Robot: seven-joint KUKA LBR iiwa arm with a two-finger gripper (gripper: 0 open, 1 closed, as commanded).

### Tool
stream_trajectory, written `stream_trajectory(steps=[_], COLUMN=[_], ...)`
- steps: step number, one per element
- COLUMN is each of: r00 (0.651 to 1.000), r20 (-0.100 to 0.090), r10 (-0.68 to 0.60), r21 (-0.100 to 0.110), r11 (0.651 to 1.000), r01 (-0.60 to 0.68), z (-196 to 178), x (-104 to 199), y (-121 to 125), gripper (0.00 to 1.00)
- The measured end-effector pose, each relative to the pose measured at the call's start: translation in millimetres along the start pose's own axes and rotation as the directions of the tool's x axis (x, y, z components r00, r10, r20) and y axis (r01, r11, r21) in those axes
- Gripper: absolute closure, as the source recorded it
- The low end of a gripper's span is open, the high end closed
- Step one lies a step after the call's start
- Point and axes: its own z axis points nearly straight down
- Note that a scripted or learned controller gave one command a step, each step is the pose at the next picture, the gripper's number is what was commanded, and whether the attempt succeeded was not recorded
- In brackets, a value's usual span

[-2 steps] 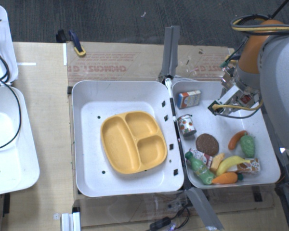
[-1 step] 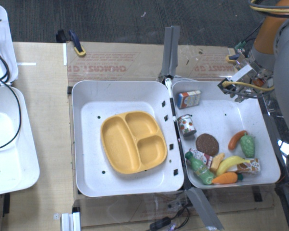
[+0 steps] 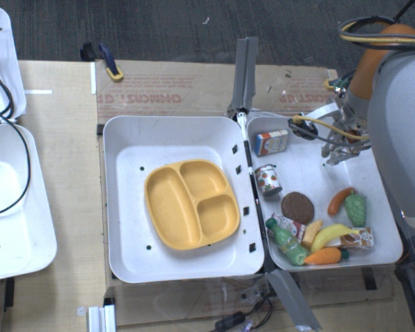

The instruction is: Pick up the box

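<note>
My hand (image 3: 340, 151) hangs over the far right part of the right bin (image 3: 382, 185), low above its white floor, with my grey arm (image 3: 398, 116) coming in from the right and cables looped around the wrist. From this angle I cannot tell how far my hand is open, and nothing shows in its grip. The box (image 3: 272, 142), small and white with blue and red print, lies at the far left corner of the same bin, near my hand but apart from it. Just in front of the box a small can (image 3: 267, 180) lies by the left wall. Further forward sit a brown round cookie (image 3: 297, 207), a green bottle (image 3: 288, 241), a banana (image 3: 330, 236), a carrot (image 3: 323, 256), a sausage (image 3: 339, 200) and a green vegetable (image 3: 355, 210). The left bin (image 3: 117, 185) holds a yellow divided plate (image 3: 192, 203). Both bins rest on the bench (image 3: 62, 116).
</note>
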Motion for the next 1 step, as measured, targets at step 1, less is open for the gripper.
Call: stream_trajectory(steps=[1], r00=[1.000], r20=[-0.001], r10=[0.005], r21=[-0.001], r11=[1.000], r01=[-0.005], z=[-30.2], x=[-13.7], y=[-26.5], gripper=[0.00])
